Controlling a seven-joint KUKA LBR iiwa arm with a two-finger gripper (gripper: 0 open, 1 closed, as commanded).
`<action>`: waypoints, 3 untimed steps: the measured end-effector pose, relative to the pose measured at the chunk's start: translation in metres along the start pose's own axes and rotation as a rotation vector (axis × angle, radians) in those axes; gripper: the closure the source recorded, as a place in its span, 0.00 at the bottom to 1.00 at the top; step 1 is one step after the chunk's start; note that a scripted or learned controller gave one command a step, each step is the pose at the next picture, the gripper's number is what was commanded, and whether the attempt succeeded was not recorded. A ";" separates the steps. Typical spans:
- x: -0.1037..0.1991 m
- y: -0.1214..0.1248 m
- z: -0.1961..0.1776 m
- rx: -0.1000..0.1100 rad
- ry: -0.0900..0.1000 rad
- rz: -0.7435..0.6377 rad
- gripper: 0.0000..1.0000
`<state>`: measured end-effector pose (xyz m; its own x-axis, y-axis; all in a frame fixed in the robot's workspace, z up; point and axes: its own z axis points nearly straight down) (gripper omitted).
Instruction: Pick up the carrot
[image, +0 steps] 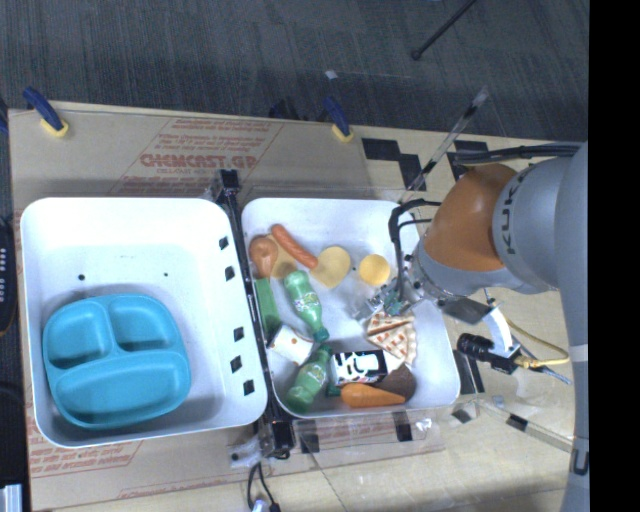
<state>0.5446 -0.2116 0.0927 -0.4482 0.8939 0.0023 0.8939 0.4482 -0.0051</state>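
Arm down in the right bin (300, 212), carrot untouched

Gripper (392, 300) sits just above the waffle slice (392, 338); can't tell how the jaws stand. Carrot (372, 396) lies along the bin's front edge, beside the green bottle (311, 376).

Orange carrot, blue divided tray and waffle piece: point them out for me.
Orange carrot (373, 396): camera view, middle of its body.
Blue divided tray (62, 388): camera view, front left rim.
Waffle piece (392, 337): camera view, gridded top.
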 end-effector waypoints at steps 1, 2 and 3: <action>0.001 0.001 0.000 0.000 0.001 -0.001 0.00; -0.031 0.068 -0.001 -0.002 -0.002 0.099 0.00; 0.006 0.129 0.000 -0.002 -0.001 0.405 0.00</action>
